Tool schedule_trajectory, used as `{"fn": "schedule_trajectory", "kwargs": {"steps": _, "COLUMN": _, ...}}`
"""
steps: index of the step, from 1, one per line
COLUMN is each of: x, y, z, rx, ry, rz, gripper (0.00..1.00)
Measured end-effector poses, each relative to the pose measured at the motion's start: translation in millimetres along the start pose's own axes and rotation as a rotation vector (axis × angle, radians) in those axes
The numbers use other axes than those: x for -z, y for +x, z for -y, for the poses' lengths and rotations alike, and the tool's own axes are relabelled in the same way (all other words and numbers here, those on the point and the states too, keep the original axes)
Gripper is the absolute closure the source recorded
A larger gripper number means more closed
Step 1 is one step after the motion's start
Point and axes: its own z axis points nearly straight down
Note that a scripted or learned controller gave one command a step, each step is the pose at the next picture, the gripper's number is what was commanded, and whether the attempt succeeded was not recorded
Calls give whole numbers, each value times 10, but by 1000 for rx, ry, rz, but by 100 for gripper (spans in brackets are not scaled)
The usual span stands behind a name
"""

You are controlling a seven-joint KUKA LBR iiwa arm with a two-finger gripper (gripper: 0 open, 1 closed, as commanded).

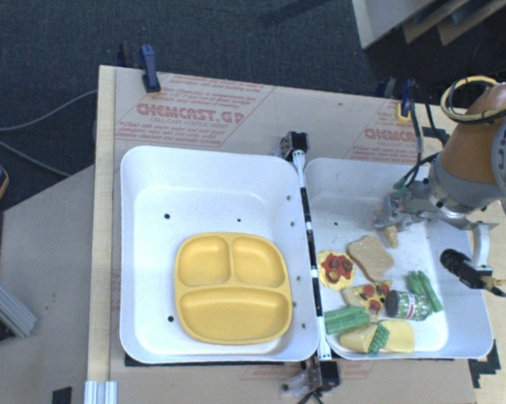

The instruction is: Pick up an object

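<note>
My gripper point(393, 220) hangs low over the back of the right bin point(360, 184), just behind a slice of toast point(371, 256). Whether anything sits between its tips is too small to tell. Below the toast lie a small pizza round point(336, 266), a second pizza piece point(366, 295), a dark jar point(405, 305), green beans point(424, 290), a green pickle-like piece point(347, 319) and a yellow wedge with a green strip point(380, 337). The grey arm with its orange band point(473, 150) comes in from the right.
The left bin point(149, 188) holds a yellow three-part plate point(231, 287). A black divider clip point(294, 143) sits where the two bins meet. The bins rest on a cardboard-covered bench point(200, 104).
</note>
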Motion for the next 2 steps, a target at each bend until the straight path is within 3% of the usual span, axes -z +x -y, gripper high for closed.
{"fn": "schedule_trajectory", "kwargs": {"steps": 1, "x": -117, "y": 746, "z": -341, "rx": 5, "ry": 6, "rz": -1, "gripper": 100}}
{"fn": "schedule_trajectory", "kwargs": {"steps": 2, "x": 956, "y": 1551, "z": 198, "rx": 7, "ry": -3, "rz": -4, "gripper": 100}}
